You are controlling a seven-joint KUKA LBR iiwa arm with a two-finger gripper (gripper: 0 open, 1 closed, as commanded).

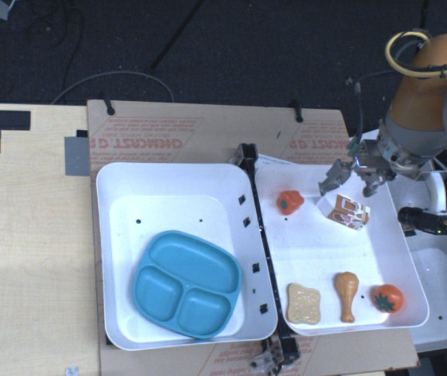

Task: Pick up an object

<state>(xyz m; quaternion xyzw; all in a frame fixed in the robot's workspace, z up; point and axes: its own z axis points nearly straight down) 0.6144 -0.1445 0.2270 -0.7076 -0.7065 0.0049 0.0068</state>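
Note:
My gripper (355, 180) hangs over the far part of the right bin (317, 245), its two fingers spread apart and open with nothing between them. Just below it, a small brown-and-white carton (350, 211) lies on the bin floor. To the left of the carton rests a red pepper-like toy (290, 202). Along the bin's near edge lie a slice of toast (304, 304), a chicken drumstick (347, 294) and a red tomato (387, 298).
The left bin (129, 190) holds a blue divided plate (185, 283) near its front. A black divider (258, 241) runs between the bins. The arm's grey and orange body (420, 92) stands at the upper right. Cardboard (207, 131) lies beneath both bins.

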